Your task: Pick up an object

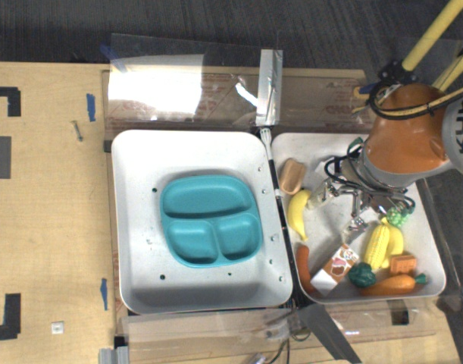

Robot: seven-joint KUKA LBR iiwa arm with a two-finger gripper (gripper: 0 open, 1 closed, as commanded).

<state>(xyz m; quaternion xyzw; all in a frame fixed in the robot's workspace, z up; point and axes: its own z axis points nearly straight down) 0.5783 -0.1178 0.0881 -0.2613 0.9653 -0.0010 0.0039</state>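
Gripper (358,217) low over right bin (436,279), partly masked by orange wrist band; grasp state impossible to tell | beside corn (377,245), near banana (298,212) | small carton (340,264), carrot (390,283) crowded at near edge | teal tray (211,220) in left bin (132,203).

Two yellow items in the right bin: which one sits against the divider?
The banana, curved along the right bin's left wall. The corn cob lies farther right, beside the carrot.

Dark grey carpet floor (216,14) along top. Pale wood worktop (49,203) at left, black tape marks (7,101), blue tape bits (90,106). Clear plastic sheet (178,89) catching glare.
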